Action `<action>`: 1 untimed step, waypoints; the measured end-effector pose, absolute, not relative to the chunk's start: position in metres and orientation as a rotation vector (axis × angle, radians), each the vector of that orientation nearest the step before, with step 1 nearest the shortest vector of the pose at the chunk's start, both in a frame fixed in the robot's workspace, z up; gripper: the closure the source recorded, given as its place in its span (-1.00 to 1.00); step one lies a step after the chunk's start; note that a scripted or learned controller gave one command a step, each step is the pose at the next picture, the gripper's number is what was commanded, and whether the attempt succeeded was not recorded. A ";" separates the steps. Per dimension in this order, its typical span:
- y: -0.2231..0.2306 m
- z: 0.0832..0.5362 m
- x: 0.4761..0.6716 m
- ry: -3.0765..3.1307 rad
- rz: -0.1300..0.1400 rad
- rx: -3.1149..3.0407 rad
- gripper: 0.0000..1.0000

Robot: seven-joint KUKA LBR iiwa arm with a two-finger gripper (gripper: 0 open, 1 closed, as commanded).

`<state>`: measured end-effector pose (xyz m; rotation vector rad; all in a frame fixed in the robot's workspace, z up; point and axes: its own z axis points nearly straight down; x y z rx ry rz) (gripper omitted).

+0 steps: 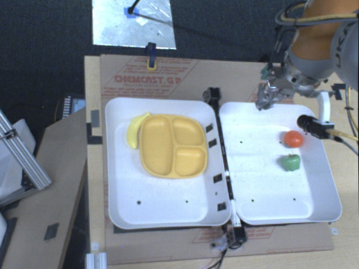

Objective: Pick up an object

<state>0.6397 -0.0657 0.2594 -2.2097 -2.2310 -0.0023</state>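
One tomato [292,138], one green pepper [290,162], one banana [133,130].

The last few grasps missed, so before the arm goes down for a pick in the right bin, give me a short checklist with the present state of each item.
1. Targets in the right bin: orange-red tomato-like piece and green pepper-like piece both lie in it: ok.
2. The two pieces lie apart, with room between them: ok.
3. Gripper above a target: it hangs over the bin's far left corner, away from both: not ok.
4. Finger opening: cannot tell.
5. Gripper carrying nothing: cannot tell.
6. Yellow divided plate and banana in the left bin, out of the way: ok.
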 end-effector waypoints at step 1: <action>-0.017 0.256 0.642 -2.233 -0.004 -2.211 1.00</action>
